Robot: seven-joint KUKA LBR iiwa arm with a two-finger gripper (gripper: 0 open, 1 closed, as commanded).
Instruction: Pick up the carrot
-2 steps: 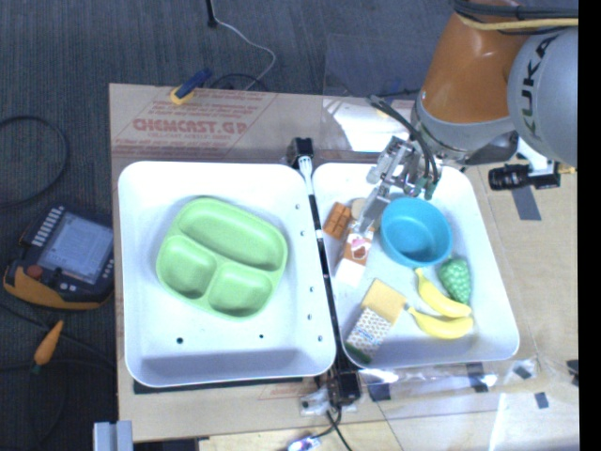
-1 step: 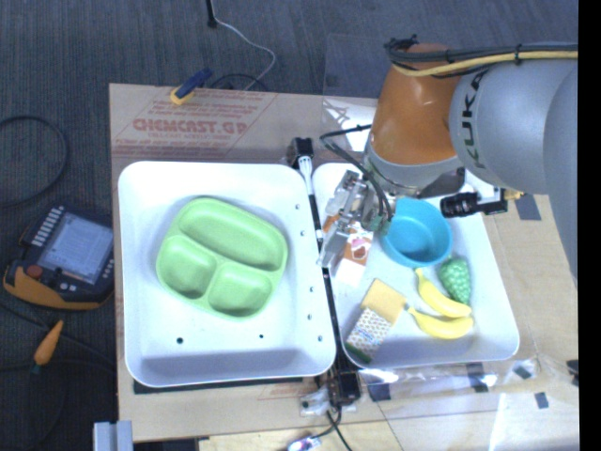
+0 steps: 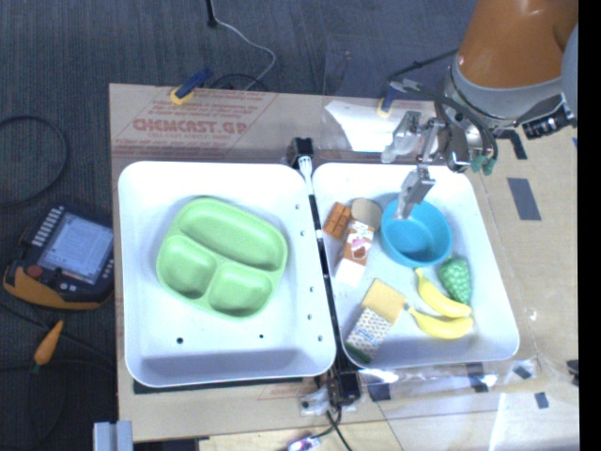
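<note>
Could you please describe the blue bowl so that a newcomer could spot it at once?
Look in the white bin on the view's right, toward its far side. The blue bowl sits there, just by the gripper. It is the only round, blue thing there.

A green divided plate [image 3: 223, 256] sits in a white bin [image 3: 150, 346]; the bowl [image 3: 416, 235] is blue (bright), the bananas [image 3: 439, 310] yellow, the desk [image 3: 141, 125] tan with red lettering.

Your bench [image 3: 207, 120] carries two white bins, left [image 3: 141, 346] and right [image 3: 488, 318], touching side by side on its brown board.
</note>
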